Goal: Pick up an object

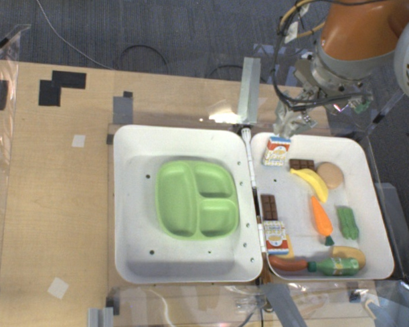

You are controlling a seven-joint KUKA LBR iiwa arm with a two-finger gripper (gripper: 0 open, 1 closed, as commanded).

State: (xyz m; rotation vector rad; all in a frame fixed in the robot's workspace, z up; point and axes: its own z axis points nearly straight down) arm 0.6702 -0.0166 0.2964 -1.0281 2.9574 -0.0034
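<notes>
My gripper (286,123) hangs over the far left corner of the right bin (371,172). Directly beneath it, and touching or almost touching it, is a small red, white and blue carton (276,152). Whether the carton is gripped cannot be made out. The same bin holds a chocolate bar (301,165), a banana (312,183), a beige round piece (331,174), a carrot (321,217) and a green vegetable (348,223).
The left bin (133,190) holds a green divided plate (196,199). Along the right bin's left wall lie a second chocolate bar (268,207) and another carton (275,238). At its near edge are a red sausage (288,264), a green bottle (333,266) and a yellow piece (349,254).
</notes>
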